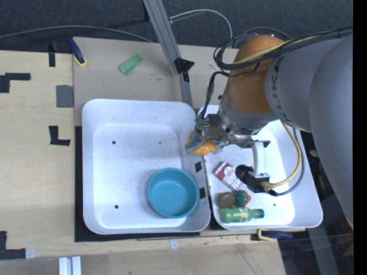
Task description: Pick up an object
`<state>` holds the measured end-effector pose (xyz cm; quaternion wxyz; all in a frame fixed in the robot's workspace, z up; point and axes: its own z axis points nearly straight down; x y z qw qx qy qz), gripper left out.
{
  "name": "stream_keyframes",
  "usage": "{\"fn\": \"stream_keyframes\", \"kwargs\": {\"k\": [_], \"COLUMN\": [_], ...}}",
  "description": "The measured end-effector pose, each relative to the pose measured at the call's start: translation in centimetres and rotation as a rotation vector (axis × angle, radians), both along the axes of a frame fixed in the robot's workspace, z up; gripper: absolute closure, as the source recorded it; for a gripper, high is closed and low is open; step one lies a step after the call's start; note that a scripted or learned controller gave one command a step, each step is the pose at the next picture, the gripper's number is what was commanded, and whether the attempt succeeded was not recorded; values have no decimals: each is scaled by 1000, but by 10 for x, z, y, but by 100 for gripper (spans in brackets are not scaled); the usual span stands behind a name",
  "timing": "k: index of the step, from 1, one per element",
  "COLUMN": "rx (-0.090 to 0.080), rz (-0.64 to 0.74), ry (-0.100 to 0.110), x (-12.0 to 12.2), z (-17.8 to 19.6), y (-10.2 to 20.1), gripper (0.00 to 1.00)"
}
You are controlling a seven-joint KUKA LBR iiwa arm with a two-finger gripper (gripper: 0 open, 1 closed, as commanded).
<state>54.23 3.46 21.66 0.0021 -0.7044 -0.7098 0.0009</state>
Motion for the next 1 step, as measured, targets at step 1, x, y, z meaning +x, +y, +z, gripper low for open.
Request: {"fn": "stream_keyframes", "kwargs": {"k": [1], "rx": [0], "rz": [0], "ry": [-2], "x": [-9], "z": [12], "y": [50], "gripper": [100]}}
